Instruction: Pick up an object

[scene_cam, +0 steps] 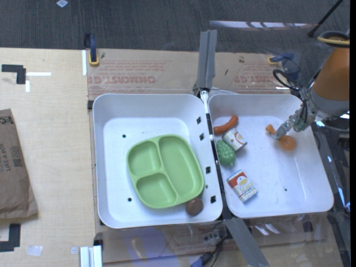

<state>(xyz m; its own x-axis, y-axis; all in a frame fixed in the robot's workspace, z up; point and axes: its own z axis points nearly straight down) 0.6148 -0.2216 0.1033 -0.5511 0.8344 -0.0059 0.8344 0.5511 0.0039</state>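
The pincer [283, 130] hangs near the right bin's [311, 199] far right wall, just above an orange ball [287, 143]; whether it is clenched I cannot tell; bare floor lies toward the near wall

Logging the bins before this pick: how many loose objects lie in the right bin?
5: a sausage at the back left, small can, green item, carton toward the front, orange item by the gripper.

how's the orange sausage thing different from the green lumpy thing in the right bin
The sausage is orange, smooth and long, lying at a slant; the green lump is bumpy and rounder. The sausage lies farther from the camera, the lump nearer. Both lie by the divider side of the right bin.
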